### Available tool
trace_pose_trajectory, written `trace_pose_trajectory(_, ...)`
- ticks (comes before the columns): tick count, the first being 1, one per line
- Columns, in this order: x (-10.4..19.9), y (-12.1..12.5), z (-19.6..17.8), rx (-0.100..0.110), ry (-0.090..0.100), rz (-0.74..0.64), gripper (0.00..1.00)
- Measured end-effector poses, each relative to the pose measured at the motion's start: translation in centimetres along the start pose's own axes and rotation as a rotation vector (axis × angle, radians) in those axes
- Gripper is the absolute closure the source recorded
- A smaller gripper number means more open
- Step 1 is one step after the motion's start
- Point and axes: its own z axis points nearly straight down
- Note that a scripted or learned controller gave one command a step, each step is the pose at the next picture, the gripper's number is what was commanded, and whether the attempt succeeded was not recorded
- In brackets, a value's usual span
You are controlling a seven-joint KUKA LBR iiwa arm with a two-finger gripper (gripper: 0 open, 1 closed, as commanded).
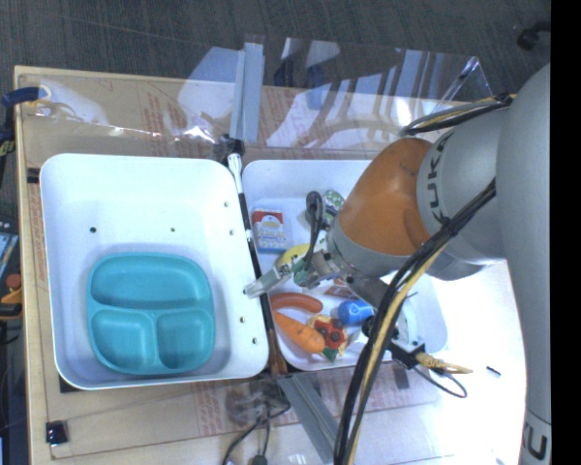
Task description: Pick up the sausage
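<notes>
- two white bins point(136, 177) sit on a brown bench.
- sausage point(296, 302) lies in right bin, beside a carrot point(300, 329).
- gripper point(289, 277) hangs just above the sausage; whether open or closed, cannot tell.

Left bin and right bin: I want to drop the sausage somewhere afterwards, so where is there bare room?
The left bin has bare floor above the teal tray. The tray's three compartments are bare too. The right bin is crowded: sausage, carrot, small carton and the gripper fill its left part.
</notes>
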Motion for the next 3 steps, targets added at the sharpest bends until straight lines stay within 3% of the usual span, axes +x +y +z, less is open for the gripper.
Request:
trace_pose_trajectory(1,-0.1,0.97,0.07,-0.008,-0.008,-0.275,0.0)
trace_pose_trajectory(3,-0.1,1.02,0.07,-0.009,-0.009,-0.308,0.0)
